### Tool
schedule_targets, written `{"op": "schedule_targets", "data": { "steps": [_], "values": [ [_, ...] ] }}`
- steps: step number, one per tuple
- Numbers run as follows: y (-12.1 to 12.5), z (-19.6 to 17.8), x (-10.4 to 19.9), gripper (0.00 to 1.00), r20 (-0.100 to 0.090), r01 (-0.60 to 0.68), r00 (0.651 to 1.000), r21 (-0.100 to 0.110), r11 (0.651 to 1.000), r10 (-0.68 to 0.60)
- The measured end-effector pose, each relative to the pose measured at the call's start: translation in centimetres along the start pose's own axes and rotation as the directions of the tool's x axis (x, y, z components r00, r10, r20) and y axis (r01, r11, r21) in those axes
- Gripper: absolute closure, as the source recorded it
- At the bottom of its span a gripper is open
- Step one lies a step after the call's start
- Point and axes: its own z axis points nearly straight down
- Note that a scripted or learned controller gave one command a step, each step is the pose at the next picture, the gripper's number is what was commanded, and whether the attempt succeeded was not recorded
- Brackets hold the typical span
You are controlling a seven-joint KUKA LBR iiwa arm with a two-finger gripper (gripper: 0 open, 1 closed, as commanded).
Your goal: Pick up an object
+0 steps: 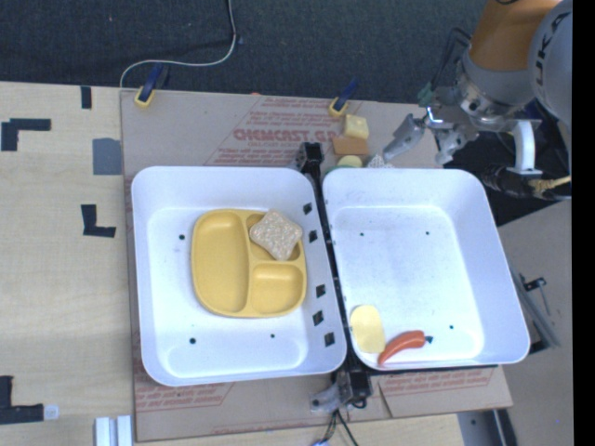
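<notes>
Orange sausage and pale yellow disc lie in the right bin, well below the pincer, which hangs spread and empty above the bin's far rim.

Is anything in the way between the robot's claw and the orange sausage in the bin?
Nothing visible is. The gripper hangs above the far edge of the right bin, and the orange sausage lies by the near wall beside a pale yellow piece. Only bare bin floor lies between them.
</notes>
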Motion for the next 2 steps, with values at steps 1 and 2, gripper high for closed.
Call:
{"op": "schedule_targets", "data": {
  "steps": [1, 2],
  "values": [
    [0.8, 9.2, 1.6, 0.0, 0.0, 0.0, 1.0, 0.007, 1.0, 0.0],
    [0.9, 19.6, 0.3, 0.0, 0.003, -0.001, 1.0, -0.001, 1.0, 0.001]
  ]
}}
